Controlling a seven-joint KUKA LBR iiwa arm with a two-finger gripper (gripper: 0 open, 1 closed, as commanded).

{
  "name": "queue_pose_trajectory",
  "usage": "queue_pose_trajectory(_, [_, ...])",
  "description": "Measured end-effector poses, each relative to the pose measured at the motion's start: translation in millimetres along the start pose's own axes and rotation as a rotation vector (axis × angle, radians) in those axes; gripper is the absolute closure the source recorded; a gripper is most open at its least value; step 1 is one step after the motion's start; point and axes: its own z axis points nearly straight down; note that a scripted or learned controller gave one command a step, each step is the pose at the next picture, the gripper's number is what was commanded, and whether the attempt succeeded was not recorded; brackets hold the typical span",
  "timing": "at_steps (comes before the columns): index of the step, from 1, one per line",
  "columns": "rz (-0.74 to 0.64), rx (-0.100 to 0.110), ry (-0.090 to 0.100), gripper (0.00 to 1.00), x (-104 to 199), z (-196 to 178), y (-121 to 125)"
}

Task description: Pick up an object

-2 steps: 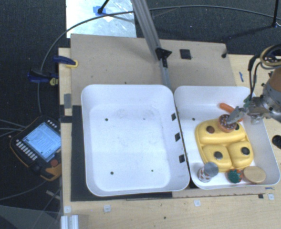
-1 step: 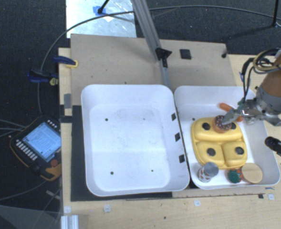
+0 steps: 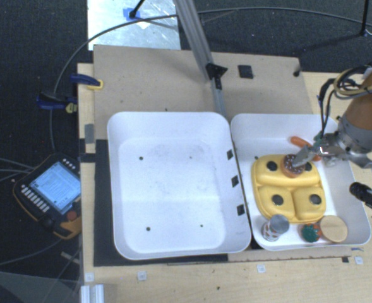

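Note:
The right bin (image 3: 249,131) holds a yellow moulded block (image 3: 288,191) with dark round holes. On the block's far edge lies a small brown ring-shaped piece (image 3: 292,165). My gripper (image 3: 301,158) reaches in from the right and its tip sits right at that ring, touching or just above it. An orange piece (image 3: 299,142) lies just behind the gripper. Along the bin's near wall stand a small silver can (image 3: 275,226), a green piece (image 3: 310,233) and a tan disc (image 3: 333,228).
The left bin (image 3: 170,185) stands beside the right one, their walls meeting at the middle. A grey pole (image 3: 195,30) slants over the bench's back. A black part (image 3: 366,194) of the arm hangs over the right bin's right wall.

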Motion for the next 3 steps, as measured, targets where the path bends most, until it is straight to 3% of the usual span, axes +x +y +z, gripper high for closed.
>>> queue_pose_trajectory(1, [-0.003,-0.002,0.007,1.0,2,-13,2])
queue_pose_trajectory(3, [-0.003,0.002,0.0,1.0,9,-117,8])
